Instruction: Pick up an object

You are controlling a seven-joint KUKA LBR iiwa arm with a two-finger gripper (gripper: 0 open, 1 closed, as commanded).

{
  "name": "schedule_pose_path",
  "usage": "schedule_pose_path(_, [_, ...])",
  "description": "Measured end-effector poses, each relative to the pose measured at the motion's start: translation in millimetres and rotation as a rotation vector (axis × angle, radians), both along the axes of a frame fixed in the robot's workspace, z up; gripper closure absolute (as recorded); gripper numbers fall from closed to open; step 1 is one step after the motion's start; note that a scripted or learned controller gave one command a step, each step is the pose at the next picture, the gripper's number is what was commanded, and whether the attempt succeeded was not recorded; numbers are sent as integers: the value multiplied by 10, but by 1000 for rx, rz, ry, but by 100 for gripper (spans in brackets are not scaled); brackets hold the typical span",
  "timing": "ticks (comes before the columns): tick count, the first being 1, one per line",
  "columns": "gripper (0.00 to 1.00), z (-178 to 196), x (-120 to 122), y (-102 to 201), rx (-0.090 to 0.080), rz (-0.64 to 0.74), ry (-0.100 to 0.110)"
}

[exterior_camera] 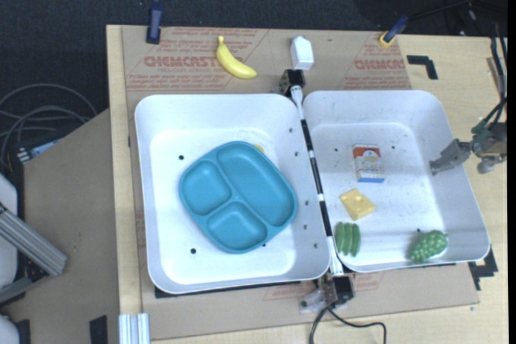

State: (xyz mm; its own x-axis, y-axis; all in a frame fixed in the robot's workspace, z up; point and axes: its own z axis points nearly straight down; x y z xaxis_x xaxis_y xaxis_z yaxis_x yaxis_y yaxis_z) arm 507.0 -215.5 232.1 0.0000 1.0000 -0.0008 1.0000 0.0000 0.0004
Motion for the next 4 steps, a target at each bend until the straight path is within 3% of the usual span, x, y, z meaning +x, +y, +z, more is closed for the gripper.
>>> schedule_pose_path(1, [0, -1105, 36, 958, 2, 1, 3])
schedule_pose_path(2, [0, -1480, -36, 1207, 2, 0, 3])
schedule_pose_path(3, [100, -1381, -34, 1203, 1, -1, 1])
schedule_pose_path(4, [100, -468, 432, 1696, 2, 2, -2])
